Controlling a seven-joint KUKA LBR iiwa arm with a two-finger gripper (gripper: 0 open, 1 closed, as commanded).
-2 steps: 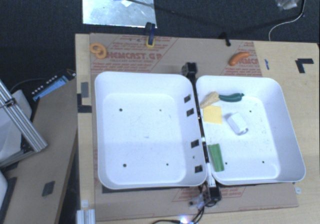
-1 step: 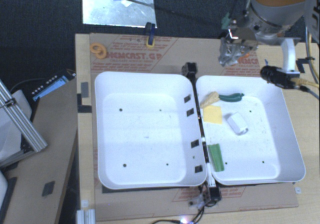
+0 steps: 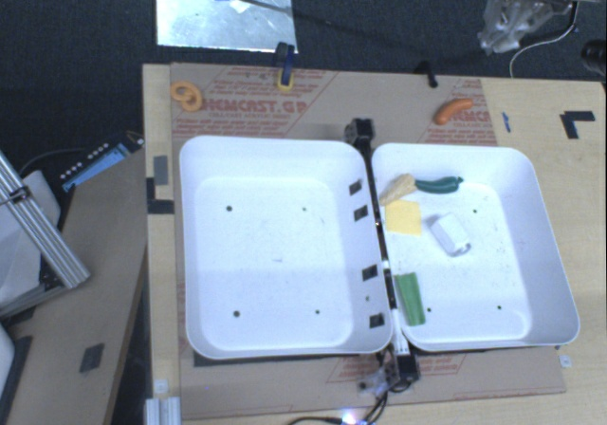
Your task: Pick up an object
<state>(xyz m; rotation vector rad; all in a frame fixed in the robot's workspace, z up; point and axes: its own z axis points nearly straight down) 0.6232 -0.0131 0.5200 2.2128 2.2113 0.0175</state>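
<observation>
By the right bin's point(image 3: 541, 224) left wall lie a yellow square point(image 3: 403, 217), green block point(image 3: 411, 298), white cylinder point(image 3: 450, 234) and dark-green pepper point(image 3: 438, 185). The claw point(image 3: 512, 20) hangs past the worktop's point(image 3: 313, 101) far edge.

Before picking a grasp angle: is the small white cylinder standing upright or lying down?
Lying down. The small white cylinder rests on its side on the right white bin's floor, its darker round end facing lower right.

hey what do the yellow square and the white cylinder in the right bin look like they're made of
Yellow square: probably soft foam or sponge, going by its flat matte surface and lack of shine. White cylinder: likely smooth plastic, with a slightly glossy, even surface. Neither is certain at this resolution.
</observation>
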